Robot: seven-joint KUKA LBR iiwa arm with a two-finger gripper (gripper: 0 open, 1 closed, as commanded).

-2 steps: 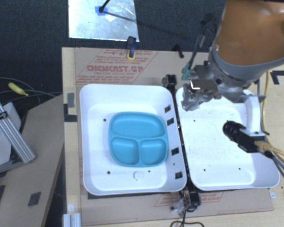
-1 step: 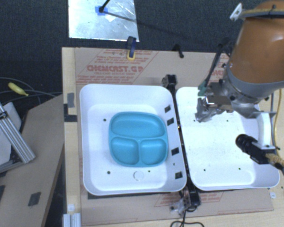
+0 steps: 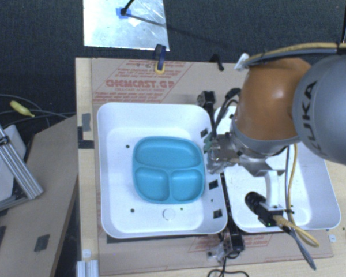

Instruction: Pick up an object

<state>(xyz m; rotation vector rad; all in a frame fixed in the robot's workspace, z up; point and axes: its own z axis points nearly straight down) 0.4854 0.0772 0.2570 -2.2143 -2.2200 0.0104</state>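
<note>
Right of the blue tray (image 3: 167,169), claw (image 3: 218,154) sits over the bin wall; can't tell its state. Risk: clips the wall, grabs nothing.

One fixed camera overhead — slanted down on both bins (image 3: 112,154).

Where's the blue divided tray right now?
The blue divided tray lies flat in the middle of the left bin, on the camera view's left half, with the arm's wrist just to its right near the divide between the bins.
</note>
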